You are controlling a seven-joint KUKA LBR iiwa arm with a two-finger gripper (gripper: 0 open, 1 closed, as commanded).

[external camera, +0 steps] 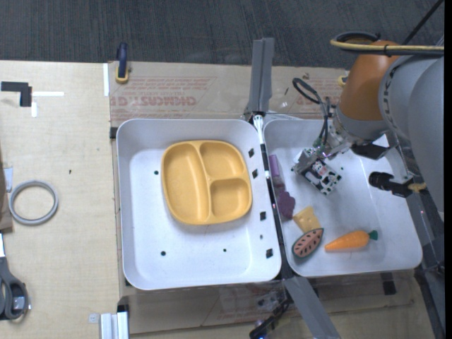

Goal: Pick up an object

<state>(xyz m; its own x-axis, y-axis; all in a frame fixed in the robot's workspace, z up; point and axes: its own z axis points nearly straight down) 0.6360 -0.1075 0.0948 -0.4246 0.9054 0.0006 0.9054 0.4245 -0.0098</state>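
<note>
Plastic carrot [348,241], glossy and tapered, lies lower right; arm bends down, jaws [319,169] unreadable, open or closed I cannot tell.

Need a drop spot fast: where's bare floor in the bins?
Left bin: bare strip below the yellow divided plate, more along its left wall. Right bin: crowded low, with the purple piece, cheese wedge, watermelon slice, carrot; gripper above.

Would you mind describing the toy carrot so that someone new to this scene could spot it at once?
Look in the right-hand white bin, along its near edge. The toy carrot lies on its side there, just right of a watermelon slice and a yellow cheese wedge. It alone is long, tapered and bright orange, with a small green top at its right end.
</note>
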